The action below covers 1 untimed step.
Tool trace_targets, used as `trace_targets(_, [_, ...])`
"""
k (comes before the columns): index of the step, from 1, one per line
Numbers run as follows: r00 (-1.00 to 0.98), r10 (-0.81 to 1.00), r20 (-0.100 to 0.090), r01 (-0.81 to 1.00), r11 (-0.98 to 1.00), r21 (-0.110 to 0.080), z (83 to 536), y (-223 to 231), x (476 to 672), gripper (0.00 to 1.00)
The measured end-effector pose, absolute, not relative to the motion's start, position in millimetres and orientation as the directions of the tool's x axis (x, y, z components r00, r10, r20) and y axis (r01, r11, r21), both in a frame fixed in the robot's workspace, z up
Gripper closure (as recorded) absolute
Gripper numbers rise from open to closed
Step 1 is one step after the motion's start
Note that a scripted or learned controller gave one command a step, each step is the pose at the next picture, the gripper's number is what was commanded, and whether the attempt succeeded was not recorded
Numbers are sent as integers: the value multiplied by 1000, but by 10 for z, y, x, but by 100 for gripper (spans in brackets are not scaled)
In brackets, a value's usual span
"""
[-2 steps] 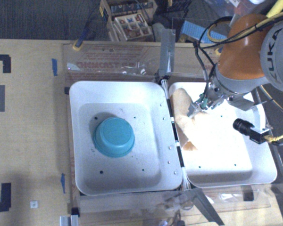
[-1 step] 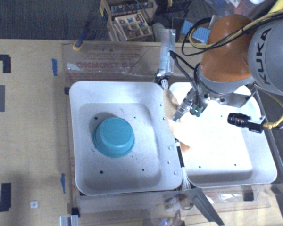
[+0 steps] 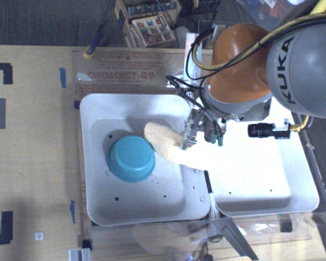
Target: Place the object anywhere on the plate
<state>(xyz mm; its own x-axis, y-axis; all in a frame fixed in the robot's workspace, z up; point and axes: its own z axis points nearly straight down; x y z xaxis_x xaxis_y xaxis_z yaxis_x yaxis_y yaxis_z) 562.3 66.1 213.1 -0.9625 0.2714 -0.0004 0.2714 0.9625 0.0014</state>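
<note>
Cream object lies in left bin, long axis upper-left to lower-right, beside blue bowl. Gripper is seen at its right end; grip cannot be told.

Grey KUKA-lettered arm, glossy orange band, yellow and black cables.

**Left bin: task items**

Object: pale cream, elongated and rounded, soft-looking, lying at a slant with its upper end toward the bin's middle and its lower end toward the right wall.

Plate: blue, round, bowl-like dish seen overturned, flat base up, resting on the bin floor just left of the object, touching or nearly so.
</note>
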Motion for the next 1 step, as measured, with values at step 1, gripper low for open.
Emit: trace_targets(1, [-1000,5,-5,5,1000,2,2257,1057,5506,100])
